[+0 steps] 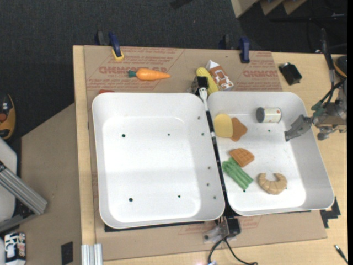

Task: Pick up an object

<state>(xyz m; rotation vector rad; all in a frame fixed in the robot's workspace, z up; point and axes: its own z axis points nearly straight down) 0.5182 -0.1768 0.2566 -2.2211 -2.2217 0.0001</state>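
Right now the hand (295,128) sits at the right bin's (317,164) far-right rim; whether it is spread or pressed together, I cannot tell. Nearest is the small cylinder can (268,115), just to its left, lying sideways.

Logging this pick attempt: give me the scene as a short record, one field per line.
left bin: white, bare floor
right bin: white, holds the toy items
items in right bin: croissant, green piece, waffle, yellow-and-brown piece, small can
outside bins: carrot and banana on the board behind
gripper: over the right bin's right side, right of the small can
grasp: nothing seen between the fingers
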